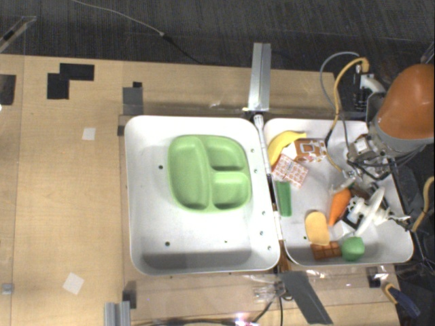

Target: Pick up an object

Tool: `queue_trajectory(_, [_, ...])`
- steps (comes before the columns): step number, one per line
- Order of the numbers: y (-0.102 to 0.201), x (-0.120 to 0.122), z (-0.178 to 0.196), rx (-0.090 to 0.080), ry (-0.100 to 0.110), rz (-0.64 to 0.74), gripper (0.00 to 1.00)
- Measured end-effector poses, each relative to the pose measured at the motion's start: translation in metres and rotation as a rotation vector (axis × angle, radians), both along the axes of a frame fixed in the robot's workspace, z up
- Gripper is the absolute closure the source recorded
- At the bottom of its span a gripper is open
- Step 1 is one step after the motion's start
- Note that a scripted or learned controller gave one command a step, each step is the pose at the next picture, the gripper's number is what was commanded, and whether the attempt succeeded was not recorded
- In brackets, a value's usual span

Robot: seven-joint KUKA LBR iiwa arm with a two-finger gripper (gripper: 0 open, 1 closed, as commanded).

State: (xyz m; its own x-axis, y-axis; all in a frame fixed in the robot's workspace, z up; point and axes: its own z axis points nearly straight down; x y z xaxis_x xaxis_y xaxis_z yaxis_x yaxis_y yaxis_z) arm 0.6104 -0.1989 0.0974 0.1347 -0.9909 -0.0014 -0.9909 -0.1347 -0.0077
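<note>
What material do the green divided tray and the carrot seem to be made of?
The green divided tray: probably moulded plastic, matte, with one even colour and rounded compartment edges. The carrot: likely a plastic toy, smooth and uniformly orange, though the view leaves this uncertain.

Bench (61,209): light wood surface, running across the scene from the left edge, with dark flooring lying beyond its far edge. Two shallow white bins are sitting on it side by side, rims touching. Left bin (146,202): the larger, standing at centre. Right bin (394,246): standing just beside it on the right. Black angular markings (68,79) are showing at the far left of the surface. Two small pale square patches (89,134) are lying left of the bins, one far, one near.
</note>
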Motion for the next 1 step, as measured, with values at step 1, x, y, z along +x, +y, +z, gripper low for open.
queue_trajectory(1, [0.0265, -0.0465, -0.0052, -0.003, -0.011, -0.09, 0.0])
